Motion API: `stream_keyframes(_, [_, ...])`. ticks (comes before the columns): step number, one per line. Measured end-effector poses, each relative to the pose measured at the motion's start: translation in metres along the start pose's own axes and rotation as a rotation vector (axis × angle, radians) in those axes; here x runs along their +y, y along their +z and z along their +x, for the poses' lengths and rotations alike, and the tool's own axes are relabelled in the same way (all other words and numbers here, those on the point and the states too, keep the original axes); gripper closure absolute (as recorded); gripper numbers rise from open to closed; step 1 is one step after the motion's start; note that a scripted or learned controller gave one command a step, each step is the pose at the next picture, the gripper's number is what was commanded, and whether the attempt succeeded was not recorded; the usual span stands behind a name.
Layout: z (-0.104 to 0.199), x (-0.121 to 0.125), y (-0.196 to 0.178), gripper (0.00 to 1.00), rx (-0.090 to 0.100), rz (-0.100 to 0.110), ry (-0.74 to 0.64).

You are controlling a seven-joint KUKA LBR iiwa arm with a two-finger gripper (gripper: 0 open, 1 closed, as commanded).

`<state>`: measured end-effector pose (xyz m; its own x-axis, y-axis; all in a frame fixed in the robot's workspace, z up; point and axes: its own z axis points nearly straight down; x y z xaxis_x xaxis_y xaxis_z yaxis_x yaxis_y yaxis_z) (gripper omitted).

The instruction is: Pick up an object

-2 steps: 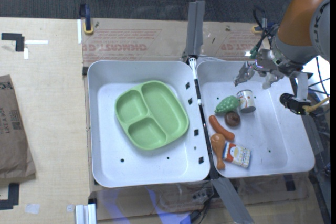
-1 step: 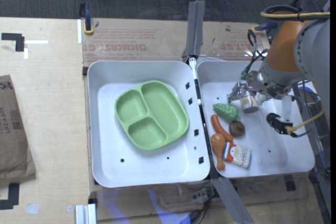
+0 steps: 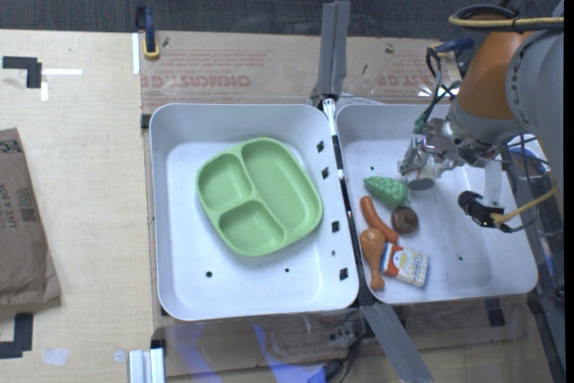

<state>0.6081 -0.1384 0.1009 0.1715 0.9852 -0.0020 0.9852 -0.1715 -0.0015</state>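
Reaching in from the right, grey arm with orange band (image 3: pixel 489 76); its two-finger gripper (image 3: pixel 418 168) hangs low over the right white bin (image 3: pixel 475 269), finger state impossible to tell. Just beside it: bumpy green toy vegetable (image 3: pixel 387 189). Nearby: orange carrot-like piece (image 3: pixel 377 217), brown round item (image 3: pixel 404 219), small printed carton (image 3: pixel 405 265). Left white bin (image 3: pixel 179 282): pale green three-compartment plastic tray (image 3: pixel 258 195).

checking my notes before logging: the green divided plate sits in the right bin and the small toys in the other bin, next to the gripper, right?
Not quite. The camera view shows the green divided plate in the left bin; the small toys lie in the right bin, next to the gripper.
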Motion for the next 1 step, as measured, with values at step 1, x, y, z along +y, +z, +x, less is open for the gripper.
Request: stream_keyframes(1, [0.0476,0.0432,-0.116,1.0,0.0,0.0,-0.031])
